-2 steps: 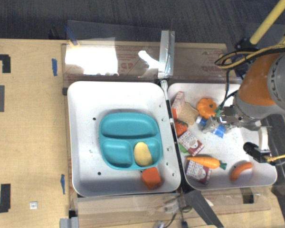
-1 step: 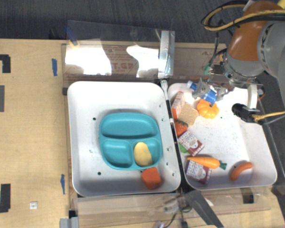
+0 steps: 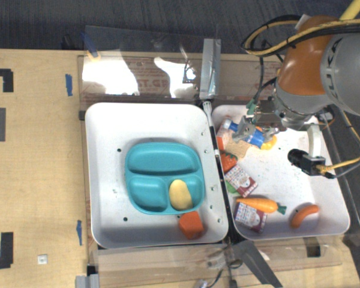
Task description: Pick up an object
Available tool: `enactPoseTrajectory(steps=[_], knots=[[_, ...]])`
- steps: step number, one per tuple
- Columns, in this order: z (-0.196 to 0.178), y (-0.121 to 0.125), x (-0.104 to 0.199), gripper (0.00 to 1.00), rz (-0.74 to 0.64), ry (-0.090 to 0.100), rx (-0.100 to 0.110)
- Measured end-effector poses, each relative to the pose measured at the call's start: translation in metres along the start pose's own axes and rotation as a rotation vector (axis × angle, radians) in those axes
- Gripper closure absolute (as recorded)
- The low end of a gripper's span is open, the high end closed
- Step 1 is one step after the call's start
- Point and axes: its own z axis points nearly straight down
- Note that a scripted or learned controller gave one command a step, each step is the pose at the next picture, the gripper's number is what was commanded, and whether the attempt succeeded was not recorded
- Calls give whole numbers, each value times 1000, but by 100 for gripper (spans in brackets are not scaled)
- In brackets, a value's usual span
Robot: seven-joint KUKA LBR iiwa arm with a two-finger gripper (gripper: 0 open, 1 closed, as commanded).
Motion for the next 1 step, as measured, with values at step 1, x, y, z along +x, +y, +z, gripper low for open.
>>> enactPoseTrajectory(steps=[1], knots=[[-10,1,0,100,-1,-1,-2]])
